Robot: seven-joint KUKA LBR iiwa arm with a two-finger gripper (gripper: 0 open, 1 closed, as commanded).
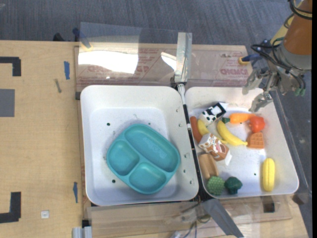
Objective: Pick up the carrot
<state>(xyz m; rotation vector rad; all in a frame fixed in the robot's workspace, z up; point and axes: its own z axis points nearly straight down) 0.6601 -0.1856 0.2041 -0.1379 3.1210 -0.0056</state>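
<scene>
You're looking at a robotics lab bench, not a kitchen. Two white bins (94, 148) sit on a plywood tabletop (34, 133) marked with black tape corners and blue tape strips, with a clear plastic screen (129, 58) behind them. The food (233, 148) is plastic toys, and grey office carpet (148, 6) runs beyond the bench.
</scene>
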